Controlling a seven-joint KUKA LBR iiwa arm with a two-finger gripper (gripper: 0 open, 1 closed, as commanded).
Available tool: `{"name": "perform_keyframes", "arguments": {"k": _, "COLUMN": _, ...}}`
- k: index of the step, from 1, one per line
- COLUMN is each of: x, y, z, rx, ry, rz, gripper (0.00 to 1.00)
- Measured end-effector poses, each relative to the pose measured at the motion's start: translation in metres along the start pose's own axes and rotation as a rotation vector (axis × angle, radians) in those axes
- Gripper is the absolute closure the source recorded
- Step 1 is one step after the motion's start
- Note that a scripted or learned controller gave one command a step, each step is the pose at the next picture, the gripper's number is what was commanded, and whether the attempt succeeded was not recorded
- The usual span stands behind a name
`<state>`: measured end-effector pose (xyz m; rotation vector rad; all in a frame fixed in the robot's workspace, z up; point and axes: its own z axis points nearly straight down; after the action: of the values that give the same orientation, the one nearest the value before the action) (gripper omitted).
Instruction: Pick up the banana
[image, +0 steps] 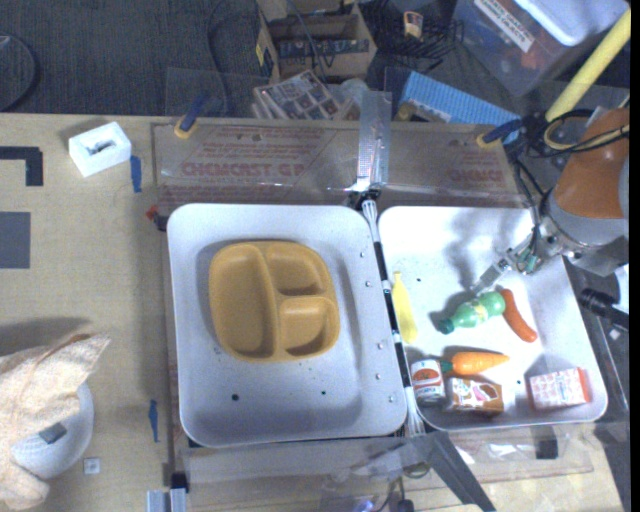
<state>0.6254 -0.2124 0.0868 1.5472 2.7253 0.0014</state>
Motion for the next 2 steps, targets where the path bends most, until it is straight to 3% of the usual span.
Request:
{"name": "perform_keyframes", "arguments": {"k": 1, "x": 0.076, "y": 0.086, "z": 0.000, "rx": 0.002, "ry": 0.004, "rz": -0.022, "gripper": 0.00}}
{"name": "perform_keyframes", "arguments": {"k": 2, "x": 0.020, "y": 0.061, "z": 0.001, "rx": 0.007, "ry": 0.011, "rz": 0.165, "gripper": 0.00}}
